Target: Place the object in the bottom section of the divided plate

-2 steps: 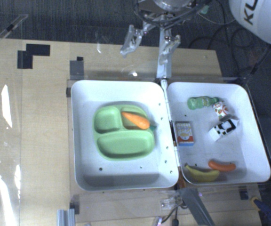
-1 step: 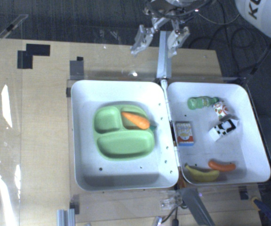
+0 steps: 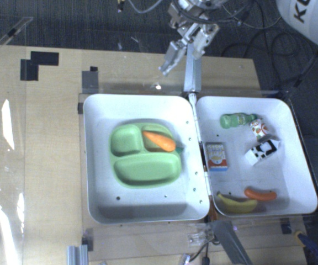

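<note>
Hovered with jaws (image 3: 182,49) spread and bare beyond the bins' far edge. Lay in the divided plate (image 3: 146,170)'s upper right section: a carrot (image 3: 159,141), bottom section vacant. Risked rolling free if pinched off-centre on tapered flanks.

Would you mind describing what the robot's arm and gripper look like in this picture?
The gripper has two slim, pale metallic fingers below a compact silver-grey wrist. Thin dark cables loop around that wrist, with a yellow one to its left. The arm is a broad, rounded, light grey shell bearing part of the dark KUKA lettering.
</note>
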### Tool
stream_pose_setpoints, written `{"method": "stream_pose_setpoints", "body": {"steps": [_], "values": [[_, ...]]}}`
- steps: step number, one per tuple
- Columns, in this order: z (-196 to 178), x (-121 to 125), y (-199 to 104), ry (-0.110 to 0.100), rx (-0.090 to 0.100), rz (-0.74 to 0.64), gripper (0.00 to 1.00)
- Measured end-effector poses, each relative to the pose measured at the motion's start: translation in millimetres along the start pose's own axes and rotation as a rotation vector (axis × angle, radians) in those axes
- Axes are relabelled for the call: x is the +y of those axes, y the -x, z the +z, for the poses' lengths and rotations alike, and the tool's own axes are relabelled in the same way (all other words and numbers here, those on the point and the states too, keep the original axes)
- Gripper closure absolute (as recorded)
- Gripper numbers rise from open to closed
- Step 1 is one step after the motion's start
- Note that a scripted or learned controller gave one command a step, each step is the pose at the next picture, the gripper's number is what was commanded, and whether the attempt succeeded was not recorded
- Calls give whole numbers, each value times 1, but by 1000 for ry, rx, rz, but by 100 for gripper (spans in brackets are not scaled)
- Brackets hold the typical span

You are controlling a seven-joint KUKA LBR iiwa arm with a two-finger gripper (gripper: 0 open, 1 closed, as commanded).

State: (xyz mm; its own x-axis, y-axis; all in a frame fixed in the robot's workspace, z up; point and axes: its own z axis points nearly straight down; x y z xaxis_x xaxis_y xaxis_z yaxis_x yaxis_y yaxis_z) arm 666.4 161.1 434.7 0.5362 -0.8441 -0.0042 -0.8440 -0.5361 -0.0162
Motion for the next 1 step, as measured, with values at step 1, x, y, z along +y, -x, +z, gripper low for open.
{"method": "stream_pose_setpoints", "body": {"steps": [1], "values": [[1,-5,0,3,-1,-212,0]]}}
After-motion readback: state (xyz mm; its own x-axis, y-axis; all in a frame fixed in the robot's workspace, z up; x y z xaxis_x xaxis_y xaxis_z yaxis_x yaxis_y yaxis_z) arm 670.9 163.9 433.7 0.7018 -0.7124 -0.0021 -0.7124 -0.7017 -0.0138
